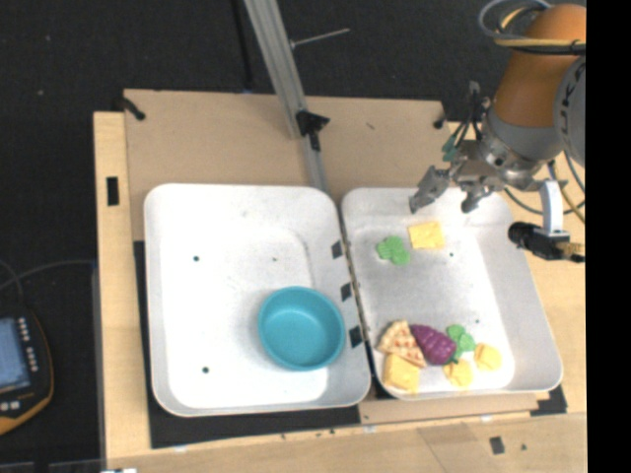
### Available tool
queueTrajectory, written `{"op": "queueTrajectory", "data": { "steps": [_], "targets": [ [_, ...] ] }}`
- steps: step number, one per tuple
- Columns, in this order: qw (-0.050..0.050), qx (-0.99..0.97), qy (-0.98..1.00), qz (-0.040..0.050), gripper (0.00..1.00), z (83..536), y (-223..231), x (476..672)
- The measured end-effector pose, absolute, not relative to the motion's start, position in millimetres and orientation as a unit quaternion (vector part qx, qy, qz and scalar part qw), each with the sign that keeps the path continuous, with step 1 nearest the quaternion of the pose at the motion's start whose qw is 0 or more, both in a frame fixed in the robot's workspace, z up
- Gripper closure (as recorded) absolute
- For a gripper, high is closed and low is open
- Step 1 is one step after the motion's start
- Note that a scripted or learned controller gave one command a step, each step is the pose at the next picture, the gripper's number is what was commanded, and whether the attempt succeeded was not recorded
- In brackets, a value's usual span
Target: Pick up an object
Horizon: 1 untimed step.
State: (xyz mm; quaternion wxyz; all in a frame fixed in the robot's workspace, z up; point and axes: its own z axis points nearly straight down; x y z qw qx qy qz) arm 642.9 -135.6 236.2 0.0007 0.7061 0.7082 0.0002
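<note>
My gripper [450, 194] hangs over the far edge of the right bin [513, 294], its two fingers spread apart with nothing between them. Just below it lies a yellow block [426, 236], and left of that a small green toy [393, 251]. At the bin's near edge a cluster rests together: a waffle-patterned yellow piece [397, 340], a purple grape-like toy [432, 342], a green piece [460, 339] and several yellow pieces [473, 363].
The left bin [197, 264] holds a blue bowl [301, 327] near its front right corner. A grey metal post [281, 67] slants up from between the bins at the back. A handheld pendant [18, 363] lies off the bench at the left.
</note>
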Motion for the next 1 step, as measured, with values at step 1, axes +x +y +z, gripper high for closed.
{"op": "queueTrajectory", "data": {
  "steps": [1],
  "targets": [
    [0.001, 0.706, 0.708, 0.0, 0.0, 236.2, -135.8, 642.9]
  ]
}}
